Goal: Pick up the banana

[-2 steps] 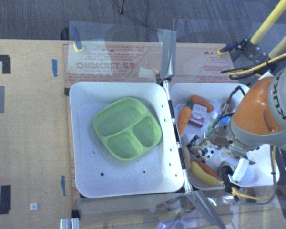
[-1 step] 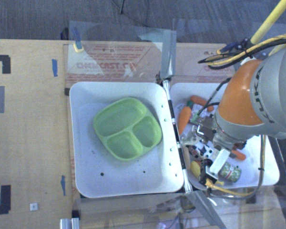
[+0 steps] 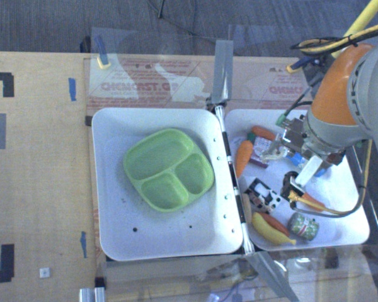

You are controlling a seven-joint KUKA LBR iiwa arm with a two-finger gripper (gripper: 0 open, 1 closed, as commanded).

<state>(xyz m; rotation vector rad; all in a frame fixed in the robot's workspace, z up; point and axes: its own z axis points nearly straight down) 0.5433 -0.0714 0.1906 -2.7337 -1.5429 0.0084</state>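
The yellow banana (image 3: 271, 230) lies near the front edge of the right bin (image 3: 359, 228), curved, with a thin red-orange piece (image 3: 278, 223) along its upper side. My gripper (image 3: 263, 197) hangs just behind the banana, a little toward the bin's left wall. Its black fingers stand open with nothing between them. The grey arm with its orange band (image 3: 340, 87) reaches in from the right over the back half of this bin.
In the right bin are an orange carrot (image 3: 242, 156) by the left wall, a small carrot (image 3: 263, 132) at the back, a green can (image 3: 303, 226) right of the banana, and an orange piece (image 3: 310, 201). A green divided plate (image 3: 169, 168) lies in the left bin (image 3: 113, 231).
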